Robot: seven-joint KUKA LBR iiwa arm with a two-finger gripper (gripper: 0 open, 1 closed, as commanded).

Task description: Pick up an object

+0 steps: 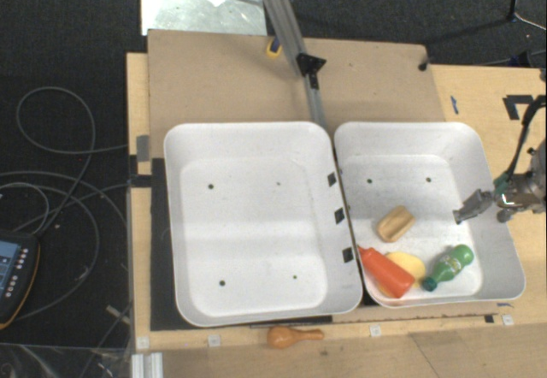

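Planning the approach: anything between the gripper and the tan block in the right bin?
No, only bare white bin floor lies between the gripper and the tan block in the camera view.

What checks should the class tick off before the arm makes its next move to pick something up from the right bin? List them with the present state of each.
1. Things to pick lie in the right bin: ok. A tan block, orange carrot, yellow piece and green bottle are there.
2. Hand is over the right bin: ok, near its right rim.
3. Hand is above a target: not ok, it hangs over bare floor between block and bottle.
4. A target stands apart from others: ok for the tan block; not ok for carrot and yellow piece, which touch.
5. Hand open: cannot tell.
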